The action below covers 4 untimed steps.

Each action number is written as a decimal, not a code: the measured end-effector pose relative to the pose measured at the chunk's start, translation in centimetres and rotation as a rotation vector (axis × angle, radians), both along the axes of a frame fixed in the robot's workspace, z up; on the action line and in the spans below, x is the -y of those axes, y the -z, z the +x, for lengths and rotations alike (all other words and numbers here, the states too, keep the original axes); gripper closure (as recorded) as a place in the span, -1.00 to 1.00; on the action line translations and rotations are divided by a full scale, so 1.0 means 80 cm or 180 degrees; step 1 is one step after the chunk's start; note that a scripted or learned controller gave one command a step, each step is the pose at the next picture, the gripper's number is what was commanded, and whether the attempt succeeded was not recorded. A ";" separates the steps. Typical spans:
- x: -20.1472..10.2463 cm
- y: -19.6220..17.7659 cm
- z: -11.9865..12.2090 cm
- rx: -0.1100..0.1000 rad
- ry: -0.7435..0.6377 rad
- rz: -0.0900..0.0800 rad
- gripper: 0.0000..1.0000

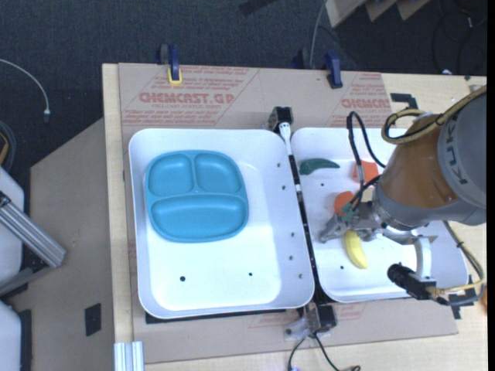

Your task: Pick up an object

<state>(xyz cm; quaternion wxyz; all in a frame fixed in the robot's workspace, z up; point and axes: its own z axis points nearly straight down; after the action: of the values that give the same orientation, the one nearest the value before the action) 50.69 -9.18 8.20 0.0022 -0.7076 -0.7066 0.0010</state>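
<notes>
My gripper (340,227) hangs low over the middle of the right bin (332,284), at the end of the grey and orange arm that reaches in from the right. A small yellow banana (356,253) lies just below and to the right of it on the bin floor. An orange toy (343,203) sits right above the gripper, partly hidden by the wrist. A second orange piece (366,171) shows further back beside the arm. A dark green, pepper-like piece (317,165) lies near the bin's back left corner. I see nothing clearly held.
The left bin (224,284) holds a blue divided plate (198,195) in its back left part. A black divider with clamps (295,184) runs between the bins. Cables (363,134) loop over the right bin's back edge, and a black fitting (410,278) sits at its front right.
</notes>
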 end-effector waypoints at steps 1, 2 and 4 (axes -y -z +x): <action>0.000 -0.016 0.001 0.0018 -0.0001 -0.0006 1.00; 0.006 -0.068 0.002 0.0022 -0.0004 -0.0010 1.00; -0.001 -0.199 0.005 0.0022 -0.0007 -0.0009 1.00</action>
<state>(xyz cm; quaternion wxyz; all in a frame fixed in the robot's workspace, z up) 51.12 -9.13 24.14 -0.0012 -0.7068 -0.7074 -0.0004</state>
